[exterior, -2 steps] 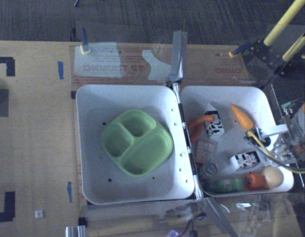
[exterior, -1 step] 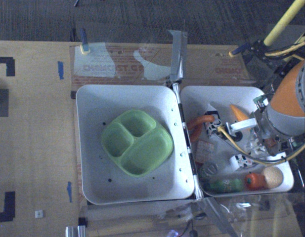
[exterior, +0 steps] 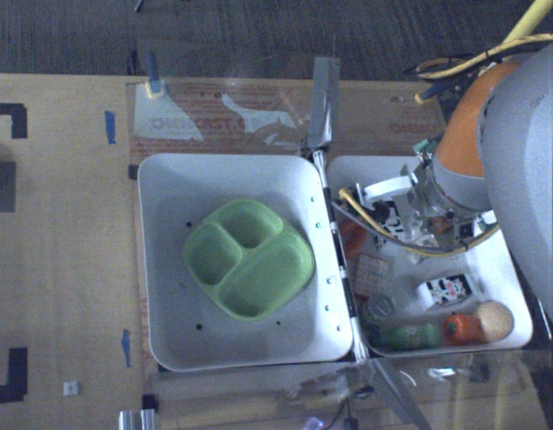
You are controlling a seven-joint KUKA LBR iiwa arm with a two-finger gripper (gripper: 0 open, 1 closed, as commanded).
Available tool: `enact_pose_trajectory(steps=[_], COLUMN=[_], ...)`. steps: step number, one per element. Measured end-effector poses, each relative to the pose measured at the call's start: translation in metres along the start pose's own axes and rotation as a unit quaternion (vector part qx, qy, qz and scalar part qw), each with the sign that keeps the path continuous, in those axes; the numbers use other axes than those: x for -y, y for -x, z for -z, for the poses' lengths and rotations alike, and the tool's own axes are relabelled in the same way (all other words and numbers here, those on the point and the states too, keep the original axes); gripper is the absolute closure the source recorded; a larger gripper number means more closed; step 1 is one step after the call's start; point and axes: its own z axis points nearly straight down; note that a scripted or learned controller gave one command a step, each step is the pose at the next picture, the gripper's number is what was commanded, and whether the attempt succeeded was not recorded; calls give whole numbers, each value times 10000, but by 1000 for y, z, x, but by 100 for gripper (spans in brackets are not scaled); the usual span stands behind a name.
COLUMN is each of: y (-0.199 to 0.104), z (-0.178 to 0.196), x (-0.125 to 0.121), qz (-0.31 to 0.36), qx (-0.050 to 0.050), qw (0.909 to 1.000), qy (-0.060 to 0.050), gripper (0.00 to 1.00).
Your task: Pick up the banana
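The arm [exterior: 518, 150] looms over the right bin [exterior: 520, 325], its gripper [exterior: 419, 227] low inside (grip state: cannot tell). A green divided plate [exterior: 249, 258] lies in the left bin [exterior: 168, 195].

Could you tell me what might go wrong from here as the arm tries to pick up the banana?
1. The gripper is low in the right bin, and its body hides what lies beneath, so a banana cannot be made out; it may grab something else.
2. The items are crowded: a black-and-white carton, a tomato, a green vegetable. A neighbour could get pinched or shoved.
3. The yellow cable loops near the fingers and might snag.
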Motion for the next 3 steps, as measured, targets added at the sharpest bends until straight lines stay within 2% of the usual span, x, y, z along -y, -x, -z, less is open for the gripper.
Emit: enact_pose_trajectory(steps=[1,2,3], y=[72,71,71], z=[-84,0,-1], x=[-43,-10,-10], qz=[-32,-9,-12], qx=[8,1,2], qw=[10000,10000,10000], qy=[-6,-2,-1], gripper=[100,100,0])
